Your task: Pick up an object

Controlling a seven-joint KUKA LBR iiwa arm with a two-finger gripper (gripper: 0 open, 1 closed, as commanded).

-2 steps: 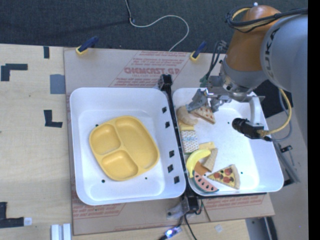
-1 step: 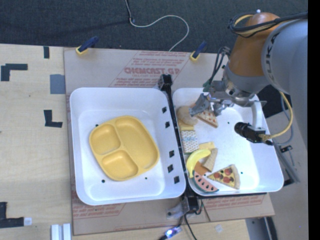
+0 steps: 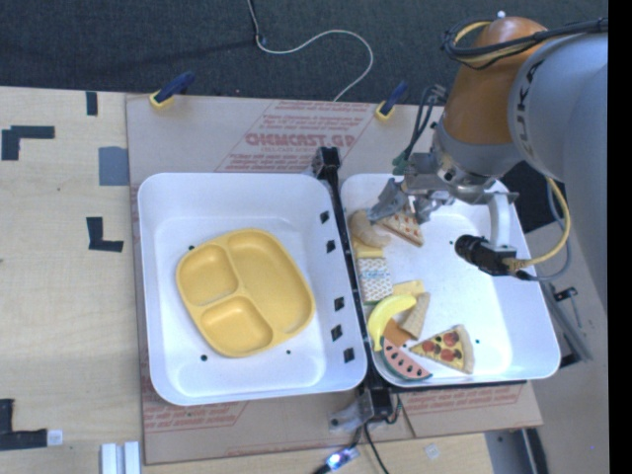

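Toast slice (image 3: 403, 227), a tan wedge of toy food, lies in the right bin (image 3: 513, 304) directly under the pincer (image 3: 405, 203), its long axis slanting from upper left to lower right and its narrow tip toward the lower right. Whether it sits between the fingers cannot be told; the pincer's state, released or clenched, is not readable.

Nearest the viewer, well below the pincer: a watermelon slice (image 3: 405, 360) and a pizza slice (image 3: 446, 348), just beside one another at the bin's front edge. Above them, a banana (image 3: 387, 313), a cracker (image 3: 416, 314) and a patterned square (image 3: 374, 278).

Just left of the pincer, a round bread piece (image 3: 367, 233) adjoins the toast.

Far left of the pincer, the left bin (image 3: 158, 265) holds a yellow divided plate (image 3: 245, 290).

Arm (image 3: 513, 87): enters from the right, orange band above the wrist, wrist bent downward over the right bin's rear-left area.

Both bins rest on the tabletop (image 3: 59, 225).
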